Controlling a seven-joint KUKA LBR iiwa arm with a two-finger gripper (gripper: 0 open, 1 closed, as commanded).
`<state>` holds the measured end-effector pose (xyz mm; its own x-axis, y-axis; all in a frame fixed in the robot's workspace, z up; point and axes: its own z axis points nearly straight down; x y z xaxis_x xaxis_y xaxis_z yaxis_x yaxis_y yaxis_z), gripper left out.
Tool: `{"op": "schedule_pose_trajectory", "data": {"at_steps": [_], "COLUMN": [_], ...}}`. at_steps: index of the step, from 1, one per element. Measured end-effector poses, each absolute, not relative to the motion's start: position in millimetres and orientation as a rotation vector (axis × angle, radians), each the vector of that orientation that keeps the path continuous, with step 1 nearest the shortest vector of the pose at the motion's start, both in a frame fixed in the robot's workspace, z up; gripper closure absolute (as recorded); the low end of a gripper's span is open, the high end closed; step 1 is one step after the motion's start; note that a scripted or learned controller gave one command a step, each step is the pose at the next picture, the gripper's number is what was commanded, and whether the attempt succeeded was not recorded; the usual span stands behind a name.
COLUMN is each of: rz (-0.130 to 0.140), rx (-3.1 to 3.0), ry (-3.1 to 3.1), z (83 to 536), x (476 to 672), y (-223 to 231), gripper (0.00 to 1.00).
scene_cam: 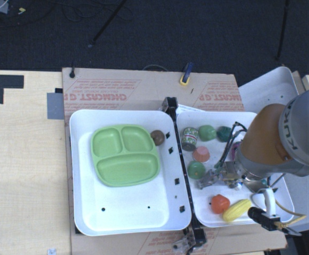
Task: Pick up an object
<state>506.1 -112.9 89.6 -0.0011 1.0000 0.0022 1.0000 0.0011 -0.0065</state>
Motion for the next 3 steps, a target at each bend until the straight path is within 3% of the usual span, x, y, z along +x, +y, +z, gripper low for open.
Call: {"op": "schedule_pose_trajectory", "data": {"at_steps": [1, 3], "rz": [0.004, -0.002], "rx": [-2.226, -2.221], "ry": [-2.209, -2.223], "z": [101.8, 195.6], "x": [505.9, 511.3], "y": [-115.0, -116.6], "gripper": [1.0, 1.0]}}
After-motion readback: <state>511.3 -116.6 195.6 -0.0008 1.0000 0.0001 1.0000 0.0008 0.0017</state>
